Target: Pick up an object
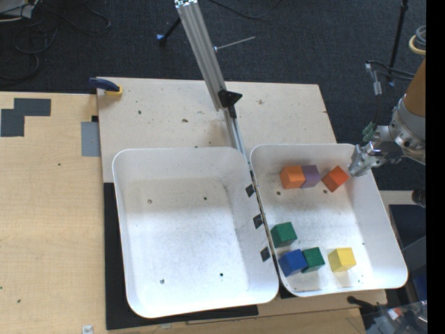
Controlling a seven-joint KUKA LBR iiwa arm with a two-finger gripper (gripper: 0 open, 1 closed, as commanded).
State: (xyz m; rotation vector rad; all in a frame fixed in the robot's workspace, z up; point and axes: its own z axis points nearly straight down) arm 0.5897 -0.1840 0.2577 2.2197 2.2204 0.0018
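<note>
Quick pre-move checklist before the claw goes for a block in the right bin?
1. Claw over right bin, at its far right rim: ok.
2. Nearest target, red-orange block, next to claw: ok.
3. That block between the fingers: not ok, it sits beside them.
4. Block free of neighbours: ok, apart from purple block.
5. Finger opening: cannot tell.
6. Block sits close to the bin's wall: not ok.

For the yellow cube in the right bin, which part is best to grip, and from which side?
Probably from above, across two opposite side faces of the yellow cube. It sits flat with its top exposed. Free gaps separate it from the green cube and the bin wall.
</note>
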